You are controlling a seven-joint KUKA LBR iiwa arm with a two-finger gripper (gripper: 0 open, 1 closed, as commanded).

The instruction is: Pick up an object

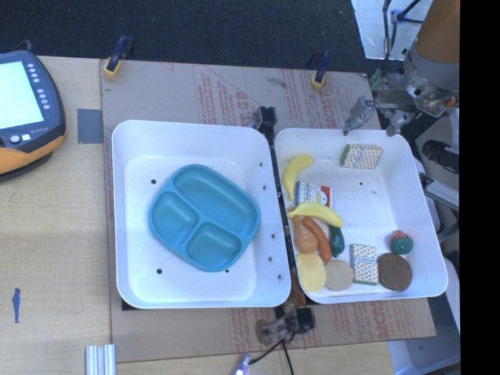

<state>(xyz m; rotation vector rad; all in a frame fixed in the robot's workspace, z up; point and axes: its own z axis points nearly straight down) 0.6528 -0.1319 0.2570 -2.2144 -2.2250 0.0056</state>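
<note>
Your gripper [375,117] hangs with fingers apart over the right bin's [422,209] far rim, gripping nothing. Both bins sit on brown cardboard [226,92] clamped to the wooden bench [55,233]; a teach pendant [23,108] lies at left.

Two white bins [125,209], one blue plate [204,217], two bananas [296,170], two checkered blocks [361,156]

Looked like a robotics lab, not a home. Wooden bench [55,233] had a cardboard sheet [234,92] clamped down with blue-and-yellow clips [116,56]. A teach pendant [23,108] with a lit screen sat at the bench's left edge. Two white bins [125,209] sat side by side, one holding toy food [312,233], the other a blue divided plate [205,217]. Cables [398,14] ran by the grey-and-orange arm [433,30].
</note>
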